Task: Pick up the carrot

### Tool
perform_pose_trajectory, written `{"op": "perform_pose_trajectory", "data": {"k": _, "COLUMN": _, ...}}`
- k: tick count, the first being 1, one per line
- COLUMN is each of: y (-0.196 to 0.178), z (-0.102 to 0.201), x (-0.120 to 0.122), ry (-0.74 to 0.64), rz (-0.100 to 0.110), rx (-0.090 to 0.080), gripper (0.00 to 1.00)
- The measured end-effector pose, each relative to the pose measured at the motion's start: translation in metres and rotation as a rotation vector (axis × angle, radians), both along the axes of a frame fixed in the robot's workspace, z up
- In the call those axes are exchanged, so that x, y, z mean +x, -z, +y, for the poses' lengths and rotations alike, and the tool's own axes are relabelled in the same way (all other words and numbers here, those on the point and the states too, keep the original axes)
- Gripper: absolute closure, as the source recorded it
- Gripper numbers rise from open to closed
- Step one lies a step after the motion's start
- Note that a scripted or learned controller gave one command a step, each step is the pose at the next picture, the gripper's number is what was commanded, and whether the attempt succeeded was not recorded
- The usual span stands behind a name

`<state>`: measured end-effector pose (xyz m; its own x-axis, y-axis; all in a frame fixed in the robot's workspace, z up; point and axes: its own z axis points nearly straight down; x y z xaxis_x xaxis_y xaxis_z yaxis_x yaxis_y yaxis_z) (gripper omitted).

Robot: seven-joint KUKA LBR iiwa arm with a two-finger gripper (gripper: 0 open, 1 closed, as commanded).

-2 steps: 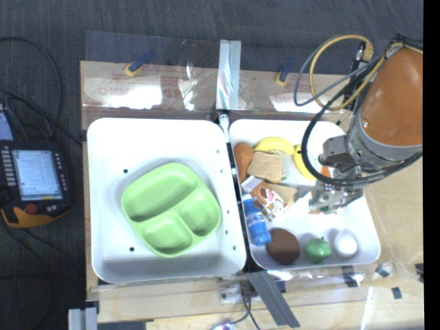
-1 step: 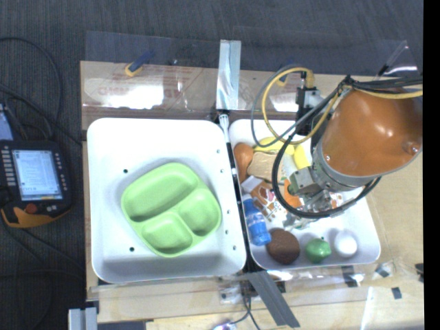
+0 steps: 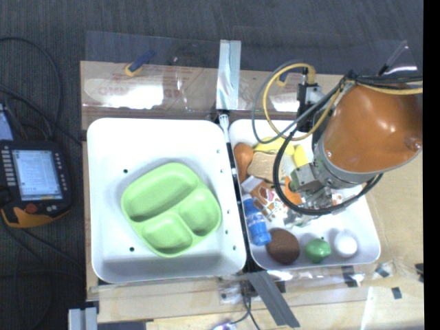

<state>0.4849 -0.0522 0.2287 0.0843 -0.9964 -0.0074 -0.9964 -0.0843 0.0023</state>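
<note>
In the right bin (image 3: 364, 218), a small orange piece that looks like the carrot (image 3: 293, 197) peeks out from under the arm's wrist, near the bin's middle. Most of it is hidden by the gripper (image 3: 304, 199), which hangs low over that spot beneath the big orange band (image 3: 375, 133) and a loop of cables. Whether the gripper touches the carrot cannot be made out.
Around the carrot lie a bread slice (image 3: 265, 163), an orange-brown egg shape (image 3: 243, 157), yellow pieces (image 3: 301, 155), a blue bottle (image 3: 257, 227), a brown oval (image 3: 282, 246), a green ball (image 3: 317, 249) and a white ball (image 3: 345, 244). The left bin (image 3: 110, 150) holds a green divided plate (image 3: 172, 208).
</note>
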Motion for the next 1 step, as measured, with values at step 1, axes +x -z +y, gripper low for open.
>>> {"op": "perform_pose_trajectory", "data": {"k": 1, "y": -0.0082, "z": 0.0018, "x": 0.0009, "ry": 0.001, "rz": 0.001, "rx": 0.003, "gripper": 1.00}}
